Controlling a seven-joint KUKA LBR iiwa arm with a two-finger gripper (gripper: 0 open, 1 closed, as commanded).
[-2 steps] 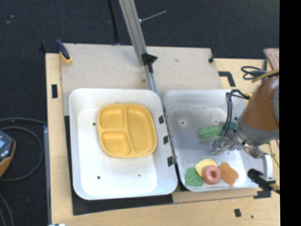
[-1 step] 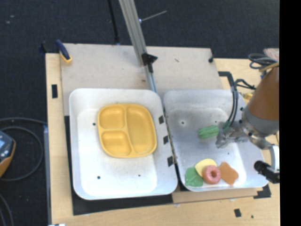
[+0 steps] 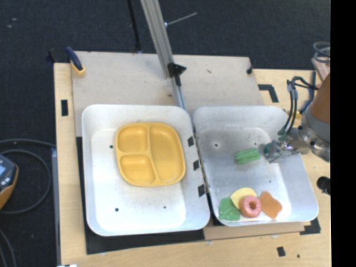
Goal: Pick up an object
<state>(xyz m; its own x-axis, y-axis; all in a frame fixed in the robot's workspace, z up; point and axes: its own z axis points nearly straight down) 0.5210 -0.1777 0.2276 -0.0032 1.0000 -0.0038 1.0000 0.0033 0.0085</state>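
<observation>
Bench w/ two white bins: right bin has a green toy piece mid-bin, gripper just right of it, maybe touching, jaw state unclear; piece prob. light, stiff, slick plastic, so grab across its narrow middle.

Bins: matt white plastic, scuffed grey in right one. Yellow tray: smooth glossy plastic. Table: pale matt wood-look board. Pole: brushed metal.
</observation>
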